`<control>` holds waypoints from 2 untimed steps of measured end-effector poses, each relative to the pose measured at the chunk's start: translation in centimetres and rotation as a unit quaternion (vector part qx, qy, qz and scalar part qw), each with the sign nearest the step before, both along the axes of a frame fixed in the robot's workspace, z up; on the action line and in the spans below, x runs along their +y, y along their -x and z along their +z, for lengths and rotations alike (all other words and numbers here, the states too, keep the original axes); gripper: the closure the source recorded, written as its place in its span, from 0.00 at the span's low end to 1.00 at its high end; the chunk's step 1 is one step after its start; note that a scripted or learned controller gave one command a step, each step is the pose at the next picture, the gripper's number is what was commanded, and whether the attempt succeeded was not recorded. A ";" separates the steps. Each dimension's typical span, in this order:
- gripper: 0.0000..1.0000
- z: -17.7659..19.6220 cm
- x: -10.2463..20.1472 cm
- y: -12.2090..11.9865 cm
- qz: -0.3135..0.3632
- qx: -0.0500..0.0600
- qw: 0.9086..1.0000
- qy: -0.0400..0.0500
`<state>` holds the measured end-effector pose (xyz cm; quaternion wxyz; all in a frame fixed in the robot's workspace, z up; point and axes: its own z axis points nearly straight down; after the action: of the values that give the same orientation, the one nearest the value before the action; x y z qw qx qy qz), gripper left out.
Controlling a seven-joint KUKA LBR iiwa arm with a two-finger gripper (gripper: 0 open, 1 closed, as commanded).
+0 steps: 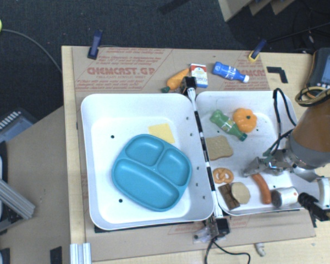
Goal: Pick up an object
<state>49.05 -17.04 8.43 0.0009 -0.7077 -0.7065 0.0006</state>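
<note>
Starting at the left, you've got the left bin [93,147] with a blue divided plate [151,172] sitting in the middle and a yellow cheese slice [163,131] poking out at its 12 o'clock. Nothing there is near the arm, so I'd ignore it for this try.

Over in the right bin [280,106] the stuff is more crowded. A slice of bread [219,147] lies by the divider, with a pretzel [223,175] at its 6 o'clock and a brown chunk with a tan cookie [235,194] below that. Up at 12 o'clock there's a green bottle [227,124] touching an orange pumpkin [245,119].

The gripper [259,166] hangs low in the bin's lower right, and honestly I can't tell whether the jaws are apart or together; the tips blur into the bin floor. Nothing looks clamped between them.

The closest target is the red sausage [261,187], lying just at the gripper's 6 o'clock, with a white cylinder [286,196] touching its far end.

If you go for the sausage, I'd say line the jaws across its narrow width, not along it, and aim for the middle so it doesn't pivot out. Come straight down, since the cylinder and cookie crowd both sides.
</note>
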 end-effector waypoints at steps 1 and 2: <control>1.00 1.0 0.1 -0.1 0.000 -0.001 1.000 0.000; 1.00 0.0 6.0 -6.1 0.002 -0.002 1.000 0.000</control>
<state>55.11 -11.00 8.45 -0.0006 -0.7066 -0.7076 -0.0007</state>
